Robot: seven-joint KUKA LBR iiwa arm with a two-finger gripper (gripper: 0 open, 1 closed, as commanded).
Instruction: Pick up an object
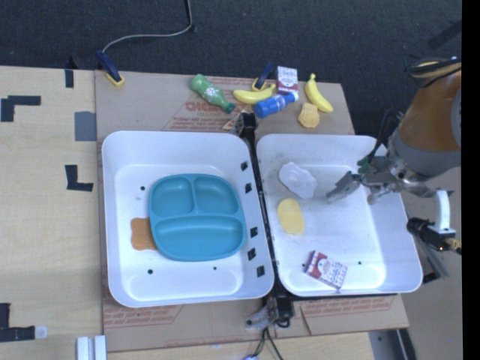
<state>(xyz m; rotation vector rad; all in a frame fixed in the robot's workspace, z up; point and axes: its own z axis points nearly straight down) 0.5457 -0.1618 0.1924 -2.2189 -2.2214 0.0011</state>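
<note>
My gripper (352, 187) hangs over the right bin (390, 276), its grey fingers spread open and pointing left with nothing between them. Left of it lies a crumpled clear plastic item (298, 178). A yellow lemon-shaped object (290, 216) sits below that, near the bin's left wall. A small red-and-white packet (325, 269) rests near the bin's front. In the left bin (120, 201) lies a blue divided plate (198, 216) with an orange piece (140, 234) tucked at its left edge.
Behind the bins on the cardboard lie a green bottle (211, 93), two yellow bananas (253, 94), a blue bottle (273, 105), a small carton (287, 79) and a yellow piece (308, 115). The arm's grey body (427, 133) stands at the right bin's right side.
</note>
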